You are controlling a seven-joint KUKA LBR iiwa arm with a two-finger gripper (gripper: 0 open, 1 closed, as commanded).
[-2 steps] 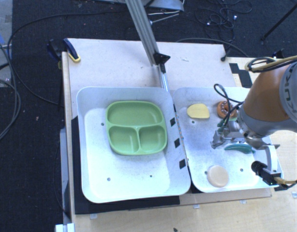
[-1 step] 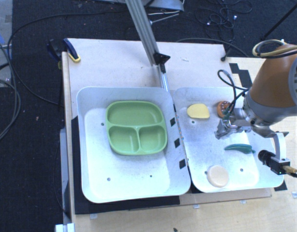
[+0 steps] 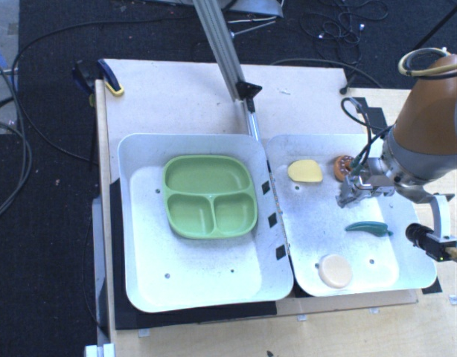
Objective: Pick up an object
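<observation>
In the right bin you'll see a yellow lump (image 3: 305, 172), an orange toy (image 3: 342, 167), a green pod (image 3: 369, 229) and a cream disc (image 3: 336, 271), all apart.

Bins (image 3: 213, 288): white, hard plastic by the look, faintly speckled, with a dull sheen
Divided tray (image 3: 211, 196): pale green plastic, smooth, softly matt, seen in the left-hand bin
Yellow piece (image 3: 305, 171): smooth, matt
Green curved piece (image 3: 368, 228): dark teal, smooth, slightly glossy
Round cream piece (image 3: 336, 271): pale, matt
Arm (image 3: 429, 121): orange band glossy with highlights, grey shell smooth
Gripper (image 3: 350, 190): bare grey metal
Bench (image 3: 176, 99): light wood or board, matt
Slanted rail (image 3: 221, 39): ribbed grey metal, brushed
Floor (image 3: 42, 199): dark, rough, carpet-like
</observation>
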